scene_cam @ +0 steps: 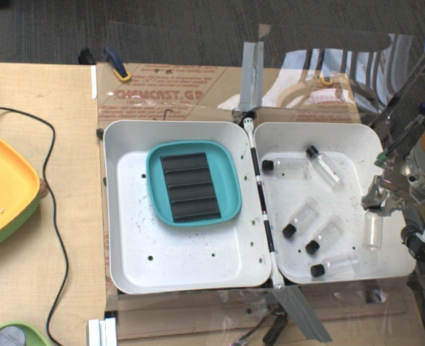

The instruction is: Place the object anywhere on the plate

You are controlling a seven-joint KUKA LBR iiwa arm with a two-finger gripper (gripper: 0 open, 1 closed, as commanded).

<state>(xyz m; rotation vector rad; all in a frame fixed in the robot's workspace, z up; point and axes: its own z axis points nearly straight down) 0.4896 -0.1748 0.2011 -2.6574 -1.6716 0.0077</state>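
1. 1 camera sits fixed above the bench [39,92], looking down at a slant toward 12 o'clock, so the floor shows along the top edge.
2. It stands well back: both white bins fit whole in the frame, the left bin [126,265] near the centre and the right bin [356,139] toward 3 o'clock.
3. The teal plate [230,193] lies just left of the frame's centre.
4. The arm [414,171] enters from 3 o'clock, cut off by the frame edge.
5. Bench surface and yellow dishes [3,186] reach the 9 o'clock edge.
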